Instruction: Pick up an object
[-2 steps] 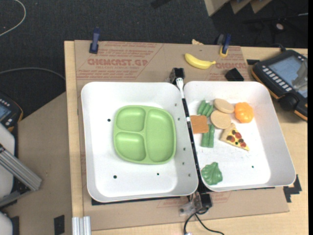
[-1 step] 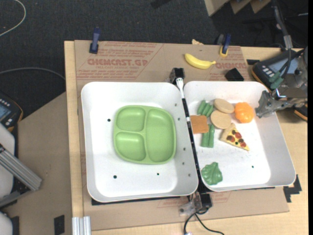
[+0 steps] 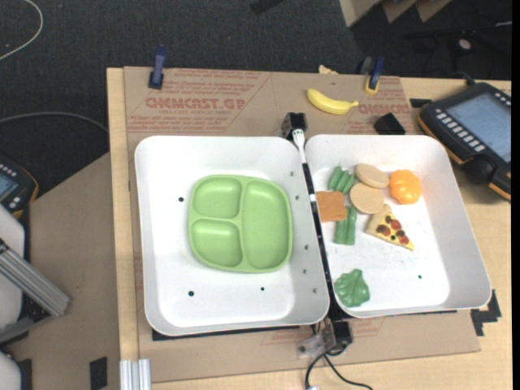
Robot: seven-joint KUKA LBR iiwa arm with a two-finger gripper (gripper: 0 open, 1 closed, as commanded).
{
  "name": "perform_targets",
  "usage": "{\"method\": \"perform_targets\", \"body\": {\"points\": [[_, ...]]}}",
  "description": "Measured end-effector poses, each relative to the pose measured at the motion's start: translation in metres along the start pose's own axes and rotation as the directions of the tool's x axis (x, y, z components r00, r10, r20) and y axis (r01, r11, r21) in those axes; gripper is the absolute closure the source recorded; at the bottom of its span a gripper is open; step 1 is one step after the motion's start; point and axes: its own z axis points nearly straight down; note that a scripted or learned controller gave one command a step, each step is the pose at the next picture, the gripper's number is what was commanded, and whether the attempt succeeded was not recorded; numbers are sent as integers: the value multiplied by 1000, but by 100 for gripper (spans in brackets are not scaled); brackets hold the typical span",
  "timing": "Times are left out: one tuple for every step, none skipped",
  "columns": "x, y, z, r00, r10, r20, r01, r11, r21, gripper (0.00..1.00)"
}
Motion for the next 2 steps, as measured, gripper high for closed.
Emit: {"method": "perform_targets", "body": {"points": [[28, -2, 108, 1000, -8, -10, 9, 1000, 26, 100], [73, 0, 8, 1000, -14, -6, 14, 1000, 2, 100]]}}
